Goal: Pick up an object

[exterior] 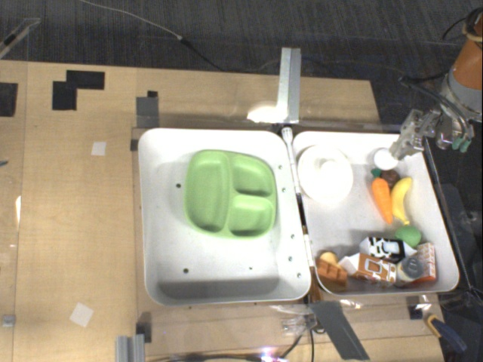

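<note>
The right bin (445, 225) holds a croissant (330, 267) and cartons (392, 262) along its near edge, then a carrot (383, 199), banana (401, 199) and white bowl (324, 173). At its far right corner hovers the gripper (411, 136). The left bin (162, 225) carries a green tray (229, 192).

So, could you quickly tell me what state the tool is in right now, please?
Tool: cannot be told whether open or closed; nothing seen held, poised over the right bin's upper right corner.
</note>
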`<act>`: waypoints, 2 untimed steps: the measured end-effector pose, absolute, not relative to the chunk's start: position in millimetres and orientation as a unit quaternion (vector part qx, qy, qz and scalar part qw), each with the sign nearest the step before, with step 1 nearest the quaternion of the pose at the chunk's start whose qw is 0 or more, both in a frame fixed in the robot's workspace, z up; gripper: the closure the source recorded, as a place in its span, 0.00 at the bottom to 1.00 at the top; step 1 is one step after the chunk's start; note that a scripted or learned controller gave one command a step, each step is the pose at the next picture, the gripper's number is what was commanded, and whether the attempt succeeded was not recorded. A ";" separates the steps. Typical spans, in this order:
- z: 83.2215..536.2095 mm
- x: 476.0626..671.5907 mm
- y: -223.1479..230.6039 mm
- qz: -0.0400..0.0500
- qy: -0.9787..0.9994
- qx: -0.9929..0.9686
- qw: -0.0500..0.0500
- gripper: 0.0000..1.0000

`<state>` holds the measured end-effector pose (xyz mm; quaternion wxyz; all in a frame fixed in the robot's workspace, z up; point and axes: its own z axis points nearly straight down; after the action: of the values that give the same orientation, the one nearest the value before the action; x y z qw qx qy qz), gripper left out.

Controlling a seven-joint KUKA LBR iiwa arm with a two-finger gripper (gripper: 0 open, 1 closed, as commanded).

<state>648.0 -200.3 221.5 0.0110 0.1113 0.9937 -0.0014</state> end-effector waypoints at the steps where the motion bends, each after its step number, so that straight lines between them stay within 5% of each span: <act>1: 216.6 646.3 -199.4 0.000 0.994 0.111 0.006 0.00; 2: 96.3 639.6 -186.1 0.000 0.998 0.059 0.004 0.00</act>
<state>639.6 -186.1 96.3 0.0039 0.0594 0.9982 -0.0001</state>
